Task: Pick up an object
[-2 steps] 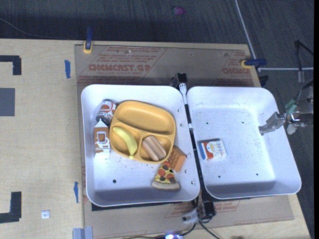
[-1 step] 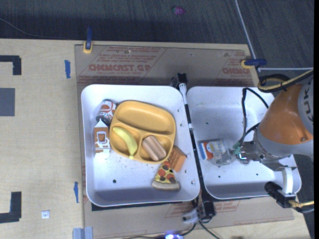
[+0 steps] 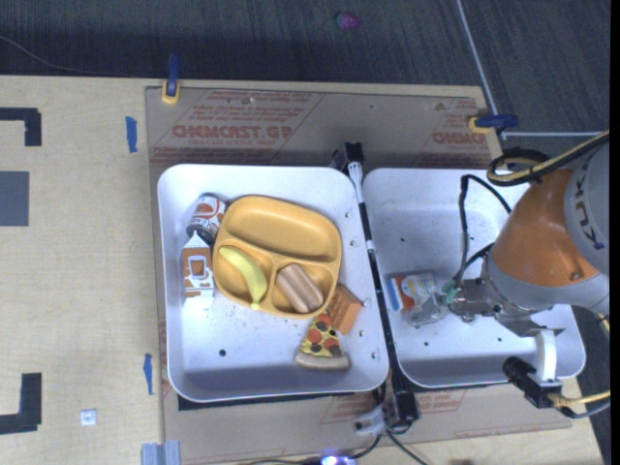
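Hand (image 3: 448, 298) at clear packet (image 3: 415, 293), label unreadable

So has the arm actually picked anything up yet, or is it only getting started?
Done: the arm has reached into the right bin, and its gripper sits right at a small clear packet lying on the bin floor. In hand: closing in on that packet; I cannot tell whether it is gripped. Left: the lift itself. The yellow plate in the left bin looks untouched.
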### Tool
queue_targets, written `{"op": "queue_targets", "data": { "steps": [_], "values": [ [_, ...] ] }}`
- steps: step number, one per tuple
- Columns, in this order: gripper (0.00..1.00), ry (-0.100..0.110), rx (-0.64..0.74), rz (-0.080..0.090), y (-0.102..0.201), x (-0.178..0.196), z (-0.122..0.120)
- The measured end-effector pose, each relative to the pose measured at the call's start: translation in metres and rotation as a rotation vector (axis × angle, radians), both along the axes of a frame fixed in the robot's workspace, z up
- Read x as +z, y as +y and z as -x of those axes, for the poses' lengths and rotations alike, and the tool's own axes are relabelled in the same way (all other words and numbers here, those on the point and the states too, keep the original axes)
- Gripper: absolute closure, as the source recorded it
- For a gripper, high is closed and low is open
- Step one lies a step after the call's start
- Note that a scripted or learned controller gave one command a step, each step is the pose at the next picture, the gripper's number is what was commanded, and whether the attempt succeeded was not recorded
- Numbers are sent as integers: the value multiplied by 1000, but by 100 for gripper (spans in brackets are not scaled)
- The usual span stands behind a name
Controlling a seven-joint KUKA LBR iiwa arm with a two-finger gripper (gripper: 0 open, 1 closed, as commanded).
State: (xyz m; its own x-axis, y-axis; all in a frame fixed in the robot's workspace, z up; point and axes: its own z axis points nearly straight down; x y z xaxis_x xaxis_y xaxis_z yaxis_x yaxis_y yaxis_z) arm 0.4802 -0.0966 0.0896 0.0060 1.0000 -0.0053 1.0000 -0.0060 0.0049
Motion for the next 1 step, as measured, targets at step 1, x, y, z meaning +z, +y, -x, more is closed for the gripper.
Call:
{"op": "queue_targets", "data": {
  "steps": [1],
  "values": [
    [0,-1,1,-1,0,0,0]
  ]
}}
